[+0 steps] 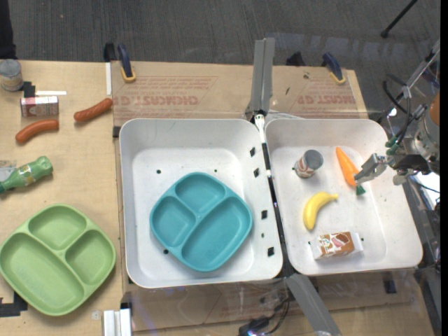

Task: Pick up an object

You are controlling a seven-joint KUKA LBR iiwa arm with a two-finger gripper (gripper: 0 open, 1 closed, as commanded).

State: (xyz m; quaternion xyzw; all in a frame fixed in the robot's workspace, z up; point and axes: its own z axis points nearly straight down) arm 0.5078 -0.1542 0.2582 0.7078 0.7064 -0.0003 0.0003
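The right bin (402,219) holds several objects. An orange carrot (346,166) lies near the back, with a small can (308,163) on its side to its left. A yellow banana (317,208) lies in the middle, and a brown and white packet (337,244) is near the front. My gripper (381,177) hangs over the bin's right side, just right of the carrot. It is open, with nothing between its fingers. One finger (369,169) reaches close to the carrot's lower end.
A teal divided plate (201,220) lies in the left bin (133,187). On the bench to the left are a green divided plate (56,257), two sausages (37,129), a green bottle (26,173) and a small carton (38,106). A metal post (262,75) stands between the bins.
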